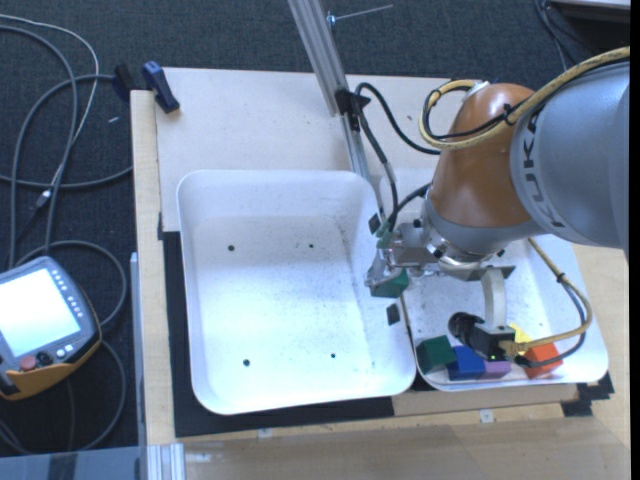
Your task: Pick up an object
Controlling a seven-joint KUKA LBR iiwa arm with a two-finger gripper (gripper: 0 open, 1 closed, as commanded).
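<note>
My gripper [386,268] hangs over the wall between the two white bins, at the left edge of the right bin [590,360]. A small dark green piece [391,284] shows at its lower end; whether it is held I cannot tell. Several blocks lie in the right bin's front corner: a green one [435,351], a blue one [465,362], a purple one [496,369], a yellow one [517,337] and an orange one [541,356]. They sit below and to the right of the gripper, apart from it. A small black bit [393,314] lies just under the gripper.
The left bin [200,268] lies to the gripper's left. A slanted metal pole [325,53] with a black cable runs down behind the bins. The arm's orange band and grey body cover much of the right bin. A pendant [40,318] lies off the bench at left.
</note>
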